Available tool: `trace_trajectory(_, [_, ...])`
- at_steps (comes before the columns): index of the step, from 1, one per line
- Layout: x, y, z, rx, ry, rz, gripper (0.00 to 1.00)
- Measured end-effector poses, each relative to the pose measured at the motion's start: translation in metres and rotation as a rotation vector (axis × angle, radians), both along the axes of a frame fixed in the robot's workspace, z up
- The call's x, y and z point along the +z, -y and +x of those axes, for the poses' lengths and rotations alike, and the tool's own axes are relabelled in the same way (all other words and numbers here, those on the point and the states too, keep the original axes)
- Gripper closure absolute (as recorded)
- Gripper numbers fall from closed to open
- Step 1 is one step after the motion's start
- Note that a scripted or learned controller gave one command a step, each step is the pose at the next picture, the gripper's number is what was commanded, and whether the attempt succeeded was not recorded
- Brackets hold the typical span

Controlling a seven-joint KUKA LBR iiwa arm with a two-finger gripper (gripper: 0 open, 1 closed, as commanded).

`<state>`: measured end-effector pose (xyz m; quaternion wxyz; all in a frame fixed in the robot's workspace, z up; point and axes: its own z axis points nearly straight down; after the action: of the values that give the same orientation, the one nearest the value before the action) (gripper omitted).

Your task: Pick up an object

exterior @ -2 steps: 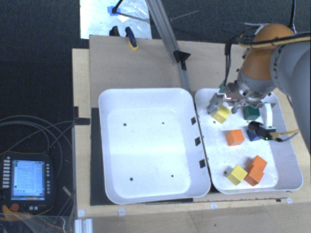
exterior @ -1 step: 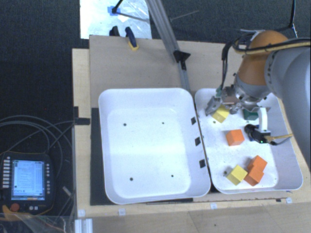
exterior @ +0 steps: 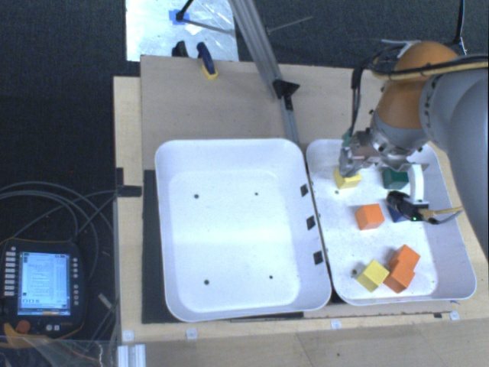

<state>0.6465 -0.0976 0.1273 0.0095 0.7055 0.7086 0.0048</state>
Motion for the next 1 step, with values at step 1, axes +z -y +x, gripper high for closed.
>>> trace_trajectory(1, [0.0450, -0.0015, -0.0024, 0.000, -0.014, 0.006, 1.00])
